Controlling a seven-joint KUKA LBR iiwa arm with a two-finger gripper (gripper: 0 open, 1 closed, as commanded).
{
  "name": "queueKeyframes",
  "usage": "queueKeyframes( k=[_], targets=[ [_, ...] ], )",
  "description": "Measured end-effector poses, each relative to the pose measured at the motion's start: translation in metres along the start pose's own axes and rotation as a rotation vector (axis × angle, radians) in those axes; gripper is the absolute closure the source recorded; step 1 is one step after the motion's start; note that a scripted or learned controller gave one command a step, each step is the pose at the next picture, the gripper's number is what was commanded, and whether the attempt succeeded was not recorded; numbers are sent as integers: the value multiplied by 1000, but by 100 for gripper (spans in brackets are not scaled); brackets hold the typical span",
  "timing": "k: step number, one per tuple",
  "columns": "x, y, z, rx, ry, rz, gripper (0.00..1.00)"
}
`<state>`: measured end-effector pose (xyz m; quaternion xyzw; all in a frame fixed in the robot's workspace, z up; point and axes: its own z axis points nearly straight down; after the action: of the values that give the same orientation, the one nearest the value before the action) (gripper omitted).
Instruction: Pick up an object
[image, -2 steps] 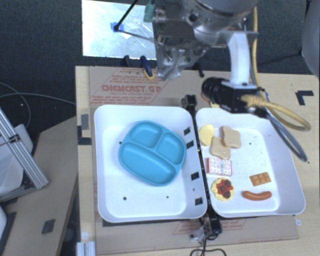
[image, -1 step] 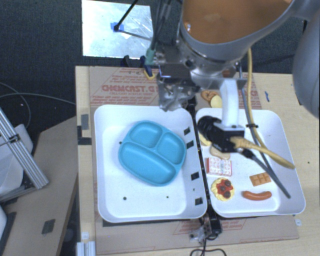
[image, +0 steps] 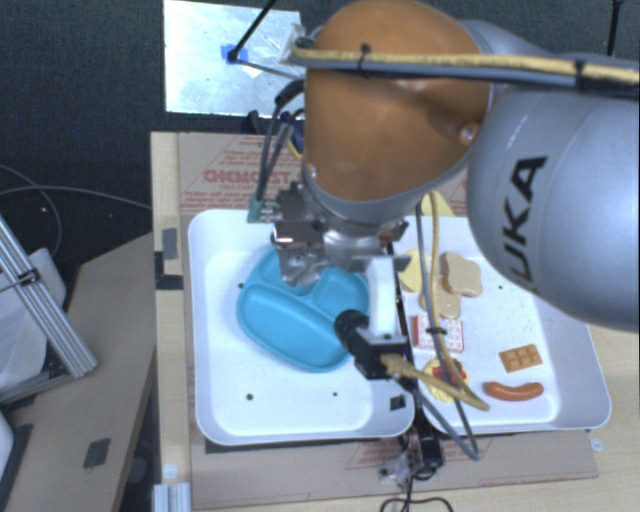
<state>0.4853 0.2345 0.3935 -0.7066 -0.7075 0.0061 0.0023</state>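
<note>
Claw (image: 300, 262) low over the blue dish (image: 300, 318) in the left bin (image: 225, 400).
Fingers hidden under the wrist, so open or closed cannot be told. In the right bin (image: 570, 400): toast slice (image: 460, 275), waffle piece (image: 520, 357), sausage (image: 513, 390). Both bins on the table (image: 110, 330).

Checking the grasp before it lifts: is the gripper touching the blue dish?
Cannot tell. In the camera view the gripper overlaps the blue dish's top edge, but the arm's bulk hides the contact point.
</note>
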Motion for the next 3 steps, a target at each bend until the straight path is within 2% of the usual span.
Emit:
queueKeyframes(
  k=[1,2,3],
  targets=[
    [-1,27,41,-9,4,2,100],
    [-19,55,-133,-34,13,3,100],
    [1,0,-113,-12,7,-6,100]
  ],
)
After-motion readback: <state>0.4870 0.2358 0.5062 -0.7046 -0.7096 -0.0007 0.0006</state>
